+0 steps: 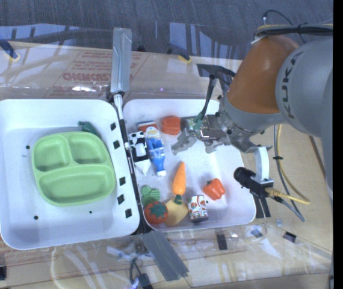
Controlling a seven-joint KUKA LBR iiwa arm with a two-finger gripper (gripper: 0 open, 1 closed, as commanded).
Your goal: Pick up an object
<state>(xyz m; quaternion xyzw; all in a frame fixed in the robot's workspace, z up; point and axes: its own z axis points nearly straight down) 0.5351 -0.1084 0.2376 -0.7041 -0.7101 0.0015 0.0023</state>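
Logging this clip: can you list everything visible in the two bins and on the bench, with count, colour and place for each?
Bins: 2, white, side by side on the bench.
Divided plate: 1, light green, three sections, in the left bin.
Dark green item: 1, at the plate's far edge; too small to identify.
Blue bottle: 1, blue with white, right bin near the divider.
Black-and-white toy: 1, beside the bottle.
Orange block: 1, far side of right bin.
Carrot: 1, orange, right bin centre.
Pepper: 1, orange, right of the carrot.
Tomato: 1, red, near corner.
Yellow pear-like fruit: 1, beside the tomato.
Small can: 1, red and white.
Green leafy toy: 1, above the tomato.
Gripper: 1, grey, over the right bin, holding nothing visible.
Arm: 1, grey with orange band.
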